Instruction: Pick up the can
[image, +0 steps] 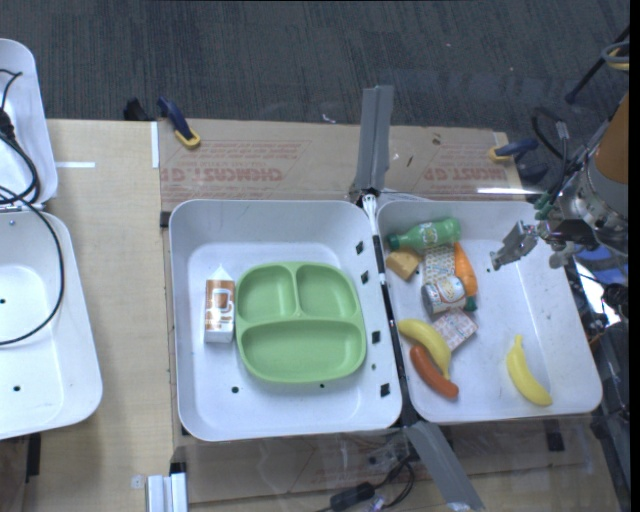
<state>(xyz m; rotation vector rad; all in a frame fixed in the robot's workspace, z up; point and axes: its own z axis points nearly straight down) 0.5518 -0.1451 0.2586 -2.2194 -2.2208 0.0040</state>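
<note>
Can (444, 292) on side amid clutter, right bin (560, 340). Gripper (510, 247) right of it, jaws state unclear. Approach from above, straddle can, avoid carrot (465, 270).

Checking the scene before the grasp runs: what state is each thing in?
can: on its side in the right bin, among the food
green bottle: lying flat
carton: lying beside the green tray
two bananas: lying apart
end effector: above the right bin, holding nothing
</note>
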